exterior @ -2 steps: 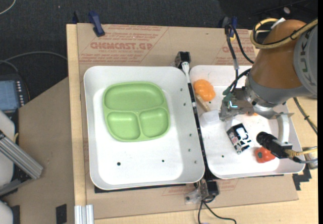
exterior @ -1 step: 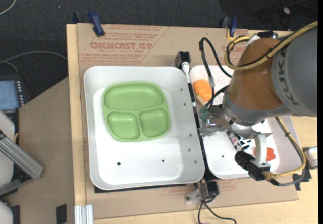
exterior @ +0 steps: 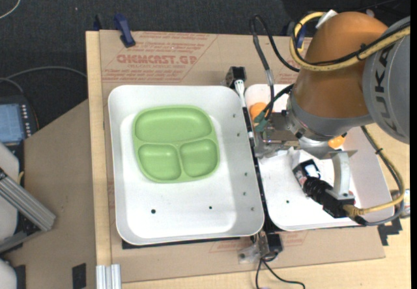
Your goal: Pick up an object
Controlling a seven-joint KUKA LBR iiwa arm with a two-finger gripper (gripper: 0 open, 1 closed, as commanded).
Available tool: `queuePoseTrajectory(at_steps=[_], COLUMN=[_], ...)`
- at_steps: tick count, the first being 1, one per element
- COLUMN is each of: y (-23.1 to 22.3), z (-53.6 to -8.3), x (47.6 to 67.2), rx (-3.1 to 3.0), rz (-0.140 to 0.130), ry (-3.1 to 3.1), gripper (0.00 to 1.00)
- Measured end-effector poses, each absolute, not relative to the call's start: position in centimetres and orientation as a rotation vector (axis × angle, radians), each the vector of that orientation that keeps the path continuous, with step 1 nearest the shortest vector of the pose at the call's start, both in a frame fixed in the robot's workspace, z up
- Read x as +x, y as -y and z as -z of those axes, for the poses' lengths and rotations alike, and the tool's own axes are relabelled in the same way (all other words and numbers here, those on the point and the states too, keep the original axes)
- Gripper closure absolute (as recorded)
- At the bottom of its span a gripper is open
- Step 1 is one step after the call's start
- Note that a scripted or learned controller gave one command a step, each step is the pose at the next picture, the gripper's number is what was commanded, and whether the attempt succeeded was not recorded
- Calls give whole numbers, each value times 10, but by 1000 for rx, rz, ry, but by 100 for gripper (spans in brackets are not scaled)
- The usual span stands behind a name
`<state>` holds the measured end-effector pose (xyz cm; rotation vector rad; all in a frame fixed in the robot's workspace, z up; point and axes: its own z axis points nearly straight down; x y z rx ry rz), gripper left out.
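Green and glossy, a plate with three compartments lies flat in the bin on the view's left. It sits nearer that bin's far side, with a wider strip of white floor toward the near edge. One long compartment runs along the plate's far side, and two smaller ones sit side by side below it.

The second bin sits just beside the first on the view's right, with a dark seam between their rims. Both rest on a brown board tabletop printed with red lettering.

The grey arm comes in from the right. Its orange band hangs over the far half of the second bin and hides much of it. Below the band the pincer points down into that bin, close to its left wall. Whether it is open or closed cannot be told, nor whether it grips anything.

In the far left corner of the same bin, just beside the arm, a small orange piece lies against a white piece. Both are too hidden for their shapes to be named.

A blue clip sits at the tabletop's far edge, well apart from the bins. A black clamp stands at the far end of the seam between the two bins.
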<state>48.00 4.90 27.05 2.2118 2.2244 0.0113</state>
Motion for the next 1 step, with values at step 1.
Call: queuePoseTrajectory(at_steps=[1], y=[-54], z=[-423], x=[481], rx=[2209], rz=[-27], ry=[-2217], gripper=[100])
